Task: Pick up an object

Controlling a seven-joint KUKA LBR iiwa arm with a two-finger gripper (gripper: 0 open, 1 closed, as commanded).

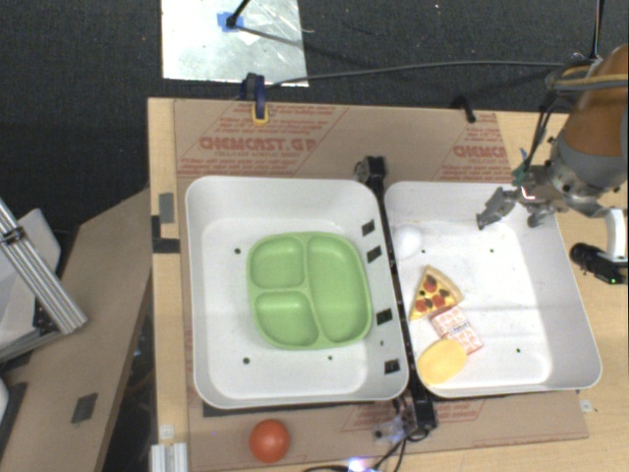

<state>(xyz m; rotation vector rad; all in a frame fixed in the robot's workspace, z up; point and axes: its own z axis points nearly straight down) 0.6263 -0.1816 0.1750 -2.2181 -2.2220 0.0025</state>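
Pizza-slice toy [433, 292] lies in the right white bin [550, 303]; the grey arm's gripper [513, 206] hovers far-right, jaws apart, empty.

Arm enters from right, end effector [512, 209] fingers spread, nothing between

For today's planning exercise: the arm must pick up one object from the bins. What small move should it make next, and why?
Probably swing the claw toward the near-left of the right bin and stop above the toy pizza slice. The claw hangs over the bin's bare far end, while the pizza slice, pink packet and yellow piece cluster at its near-left.
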